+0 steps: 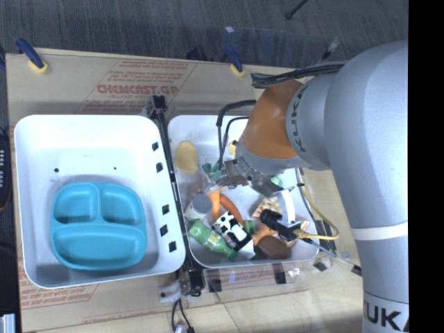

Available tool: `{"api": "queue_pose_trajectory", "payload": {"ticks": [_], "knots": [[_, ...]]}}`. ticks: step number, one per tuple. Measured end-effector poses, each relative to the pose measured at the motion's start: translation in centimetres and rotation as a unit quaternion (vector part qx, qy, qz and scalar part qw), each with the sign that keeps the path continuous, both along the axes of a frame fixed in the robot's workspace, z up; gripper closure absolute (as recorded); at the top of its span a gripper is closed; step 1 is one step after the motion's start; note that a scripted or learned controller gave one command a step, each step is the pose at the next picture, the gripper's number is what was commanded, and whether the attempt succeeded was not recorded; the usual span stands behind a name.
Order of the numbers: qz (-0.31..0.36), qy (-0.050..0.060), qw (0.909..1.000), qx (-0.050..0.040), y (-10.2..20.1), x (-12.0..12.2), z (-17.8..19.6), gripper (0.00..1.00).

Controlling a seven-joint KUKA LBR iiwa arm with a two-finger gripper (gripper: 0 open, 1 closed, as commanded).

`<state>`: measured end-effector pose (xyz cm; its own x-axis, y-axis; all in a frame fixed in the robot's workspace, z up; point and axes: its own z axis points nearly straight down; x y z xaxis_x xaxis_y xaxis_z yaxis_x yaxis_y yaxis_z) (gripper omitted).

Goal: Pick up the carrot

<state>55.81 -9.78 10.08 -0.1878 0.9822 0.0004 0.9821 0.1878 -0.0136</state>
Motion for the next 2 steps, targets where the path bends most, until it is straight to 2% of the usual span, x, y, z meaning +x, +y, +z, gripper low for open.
{"api": "queue_pose_trajectory", "payload": {"ticks": [1,2], "knots": [[-0.041,-0.004,0.9992,-0.0008,0.0,0.9,3.1,1.0],[-0.09,-0.003,0.9959,-0.0012,-0.2,3.7,3.0,1.0]]}}
